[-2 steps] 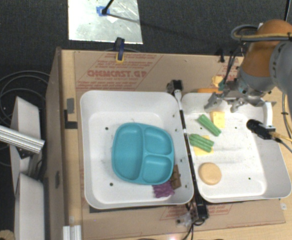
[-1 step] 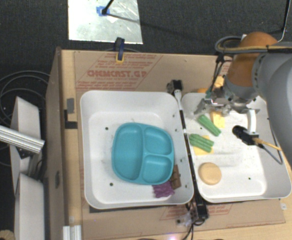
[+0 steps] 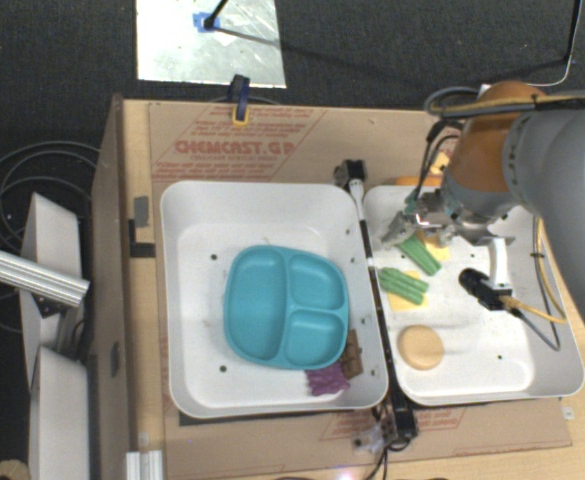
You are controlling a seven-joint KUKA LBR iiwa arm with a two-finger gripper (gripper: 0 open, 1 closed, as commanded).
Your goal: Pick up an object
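Observation:
My gripper (image 3: 413, 227) hangs over the far left part of the right bin (image 3: 532, 368). Just below it lies a green stick-shaped piece (image 3: 422, 258), close to the gripper's tip. A second, ridged green piece (image 3: 404, 285) rests a little nearer, on top of a flat yellow piece (image 3: 400, 303). A tan round object (image 3: 421, 347) sits toward the near side of the same bin. Nothing shows between the gripper and these pieces that tells of a hold.
The left bin (image 3: 192, 218) holds a blue divided plate (image 3: 286, 306), with a purple piece (image 3: 324, 380) and a brown piece (image 3: 352, 358) by its near right corner. A small orange thing (image 3: 404, 181) peeks at the right bin's far rim. The grey arm (image 3: 552, 158) covers the right bin's far right.

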